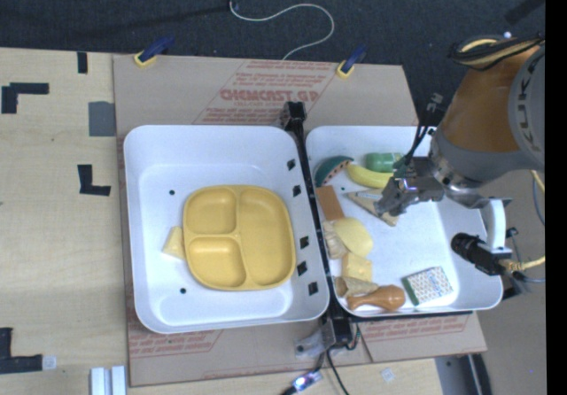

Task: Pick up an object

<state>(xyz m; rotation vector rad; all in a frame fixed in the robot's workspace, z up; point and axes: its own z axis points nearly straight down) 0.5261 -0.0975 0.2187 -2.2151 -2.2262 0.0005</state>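
At the far left of the frame the desk shows bare wood with black marks, and a cardboard sheet lies under both bins. The left bin holds a yellow divided plate at its centre, with a pale yellow wedge peeping out from under the plate's left edge. Past the divider, the right bin carries the clutter: a green-and-red piece at its upper left corner, a banana lying with its long axis running left to right, a green item just above it, a brown stick, pale yellow lumps down the left wall, a brown drumstick-like piece and a patterned card near the lower edge. The gripper hangs over the upper middle of this bin, reaching in from the right of the frame on the grey and orange arm. Whether its tips are wide or narrow I cannot tell. The banana lies just up and left of the gripper, a tan wedge just left of it; judging by nearness, either is the likeliest target, and a short move leftward would cover it.
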